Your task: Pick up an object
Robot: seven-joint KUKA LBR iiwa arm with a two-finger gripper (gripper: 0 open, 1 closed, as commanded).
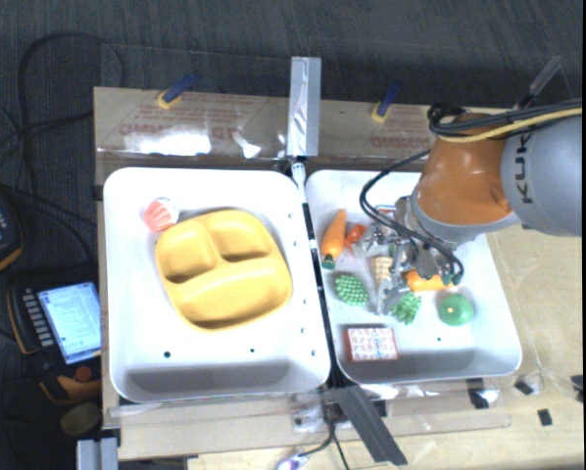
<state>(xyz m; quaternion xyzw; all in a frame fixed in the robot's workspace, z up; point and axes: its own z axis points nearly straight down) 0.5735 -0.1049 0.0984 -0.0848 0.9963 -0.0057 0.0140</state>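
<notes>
1. The right bin (499, 346) holds many small things close together: a carrot (332, 231) at its left wall, a green round bumpy piece (350, 288) below it, a green leafy piece (407, 307), a green ball (456, 309), a small orange piece (422, 282) and a flat card with a red pattern (370, 342) near the front wall.
2. The gripper (403, 267) is low in the middle of this bin, among these things. The arm (469, 189) with its orange band covers the back part of the bin. I cannot tell the state of the fingers, because they are lost in the clutter.
3. The left bin (126, 262) holds a yellow tray (224, 267) with three hollow sections, lying at a tilt, and a small pink and white thing (160, 212) touching its back left corner.
4. Both bins are white, shallow, with rounded corners, and they stand side by side on a brown counter (126, 116). Clear film with two clips lies behind them. The floor around is dark carpet (273, 18); two devices with screens (68, 321) lie at the left.
5. The tray looks like smooth hard plastic.
</notes>
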